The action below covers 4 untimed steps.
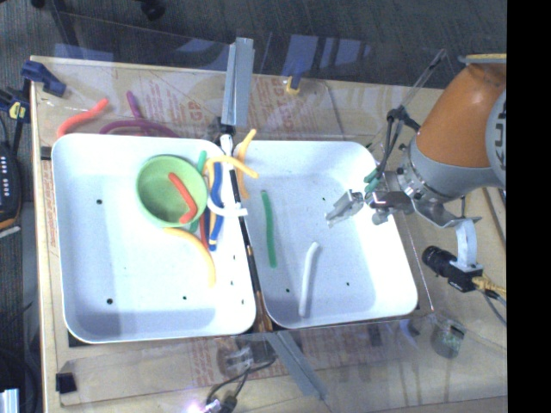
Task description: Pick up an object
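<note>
Here, jaws (344,206) slightly parted, holding nothing, above right bin (379,295), near white stick (307,275).

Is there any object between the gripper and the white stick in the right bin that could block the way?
Nothing visible does. The gripper hovers over bare floor of the right bin, and the white stick lies below-left of it. The green stick lies farther left, off that path.

Bright, even overhead light washes out the two white bins (129,308), hiding surface detail. Soft shadows darken their lower inner walls. Bluish reflections streak the worktop (344,67) beyond the pincer (344,207), whose tips look slightly blurred. The overall picture is grainy.
</note>
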Available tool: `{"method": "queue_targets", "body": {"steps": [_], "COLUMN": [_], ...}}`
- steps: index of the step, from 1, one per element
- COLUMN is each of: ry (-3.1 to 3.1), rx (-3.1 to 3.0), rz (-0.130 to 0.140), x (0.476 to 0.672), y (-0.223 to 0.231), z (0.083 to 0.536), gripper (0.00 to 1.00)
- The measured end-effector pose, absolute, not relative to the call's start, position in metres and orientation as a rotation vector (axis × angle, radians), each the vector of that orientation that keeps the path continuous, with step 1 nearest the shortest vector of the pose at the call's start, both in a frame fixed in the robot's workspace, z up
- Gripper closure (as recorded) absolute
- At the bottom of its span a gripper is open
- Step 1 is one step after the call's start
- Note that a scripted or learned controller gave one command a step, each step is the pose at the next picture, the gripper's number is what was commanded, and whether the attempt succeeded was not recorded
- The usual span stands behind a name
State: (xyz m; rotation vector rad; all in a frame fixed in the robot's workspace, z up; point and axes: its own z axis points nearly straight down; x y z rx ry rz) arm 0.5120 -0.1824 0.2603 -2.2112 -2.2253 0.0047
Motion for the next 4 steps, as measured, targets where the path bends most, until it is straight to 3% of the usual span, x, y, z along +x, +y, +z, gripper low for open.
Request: {"method": "queue_targets", "body": {"steps": [1, 2, 3, 4], "ry": [-2.119, -2.262, -2.263, -2.178], "rx": [-2.312, -2.207, -2.186, -2.26], "rz": [0.007, 0.01, 0.01, 0.001], "x": [0.539, 0.555, 0.554, 0.601], "y": [-0.162, -0.109, -0.104, -0.063], "z": [0.144, 0.096, 0.103, 0.192], "gripper": [0.0, 0.0, 1.0, 1.0]}}
